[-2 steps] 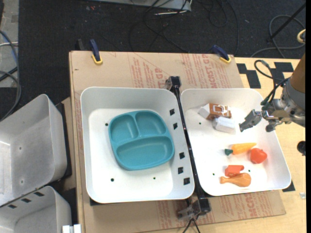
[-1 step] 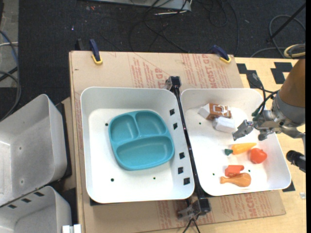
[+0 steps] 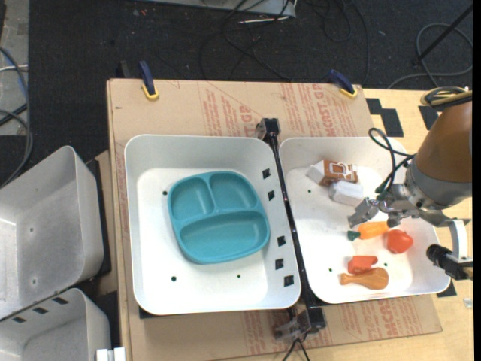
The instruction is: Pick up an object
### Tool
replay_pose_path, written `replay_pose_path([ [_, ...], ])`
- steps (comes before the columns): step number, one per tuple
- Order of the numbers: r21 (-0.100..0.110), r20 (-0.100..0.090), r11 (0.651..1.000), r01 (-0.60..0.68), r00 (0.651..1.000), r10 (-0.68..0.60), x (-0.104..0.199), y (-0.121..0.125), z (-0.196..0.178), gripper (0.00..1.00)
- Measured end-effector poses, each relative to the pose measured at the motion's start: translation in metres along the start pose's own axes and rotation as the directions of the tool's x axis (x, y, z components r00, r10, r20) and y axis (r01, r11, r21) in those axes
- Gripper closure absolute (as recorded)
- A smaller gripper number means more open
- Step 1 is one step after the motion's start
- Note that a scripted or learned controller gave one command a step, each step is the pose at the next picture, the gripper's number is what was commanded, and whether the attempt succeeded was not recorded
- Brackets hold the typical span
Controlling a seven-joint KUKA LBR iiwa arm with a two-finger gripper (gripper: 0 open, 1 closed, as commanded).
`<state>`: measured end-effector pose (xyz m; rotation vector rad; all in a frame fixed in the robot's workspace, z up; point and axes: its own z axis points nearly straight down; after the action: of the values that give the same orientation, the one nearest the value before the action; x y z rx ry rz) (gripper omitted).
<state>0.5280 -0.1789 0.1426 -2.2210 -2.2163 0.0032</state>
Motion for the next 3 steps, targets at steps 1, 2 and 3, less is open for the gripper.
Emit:
replay_pose_path([
  [1,-0.026,0.016,1.0,-0.003,1.0,0.003,-0.005,0.006,0.044,0.0],
  [2,-0.034,0.015,0.999,-0.002,1.0,0.002,-0.004,0.009,0.03,1.0],
  [3,-0.009,0.003,1.0,0.006,1.0,-0.006,0.001,0.016,-0.017,1.0],
])
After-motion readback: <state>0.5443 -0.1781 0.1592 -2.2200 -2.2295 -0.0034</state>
